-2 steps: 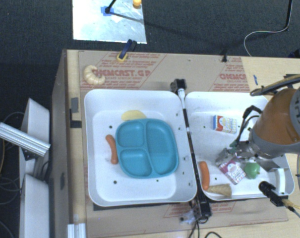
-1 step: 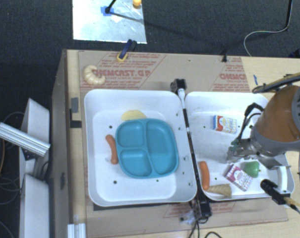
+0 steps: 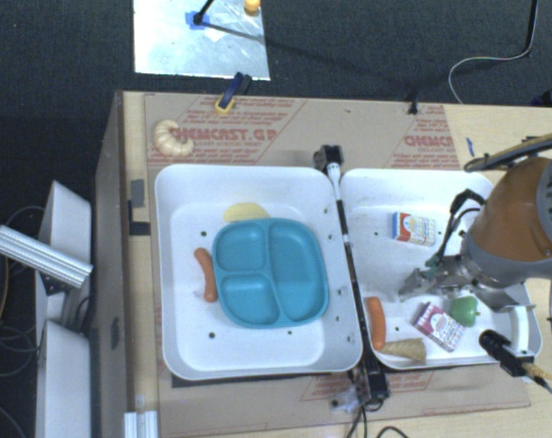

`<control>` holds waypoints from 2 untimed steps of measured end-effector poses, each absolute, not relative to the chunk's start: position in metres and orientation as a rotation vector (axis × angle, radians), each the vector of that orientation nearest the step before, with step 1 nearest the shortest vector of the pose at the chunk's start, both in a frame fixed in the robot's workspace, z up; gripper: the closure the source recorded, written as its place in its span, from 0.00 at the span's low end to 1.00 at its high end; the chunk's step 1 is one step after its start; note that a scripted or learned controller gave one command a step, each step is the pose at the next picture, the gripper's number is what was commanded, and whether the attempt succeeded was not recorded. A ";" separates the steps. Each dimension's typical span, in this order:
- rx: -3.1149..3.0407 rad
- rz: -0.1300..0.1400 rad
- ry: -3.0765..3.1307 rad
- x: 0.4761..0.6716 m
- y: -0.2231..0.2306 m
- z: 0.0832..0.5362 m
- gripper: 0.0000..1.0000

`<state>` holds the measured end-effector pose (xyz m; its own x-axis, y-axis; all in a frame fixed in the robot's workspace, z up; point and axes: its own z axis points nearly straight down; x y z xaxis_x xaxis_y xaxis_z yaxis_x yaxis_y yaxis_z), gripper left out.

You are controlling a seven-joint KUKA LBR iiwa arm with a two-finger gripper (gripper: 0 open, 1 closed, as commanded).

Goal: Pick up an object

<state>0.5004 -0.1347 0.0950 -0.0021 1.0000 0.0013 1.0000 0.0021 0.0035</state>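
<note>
You're looking down on two white bins. Left bin [image 3: 180,245]: blue divided plate [image 3: 270,272] at centre, orange sausage [image 3: 205,274] just left of it, yellow piece [image 3: 246,212] at its far edge. Right bin [image 3: 376,194]: small carton [image 3: 412,228] toward the far side, second sausage [image 3: 376,321] by the near-left wall, tan cone [image 3: 403,349] near it, pink packet [image 3: 438,325], green object [image 3: 463,310]. Arm [image 3: 522,222] reaches in from the right; gripper [image 3: 432,279] sits low over that bin, just beyond the packet.
</note>
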 end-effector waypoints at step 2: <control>2.222 -0.004 2.226 0.626 -0.106 0.084 0.00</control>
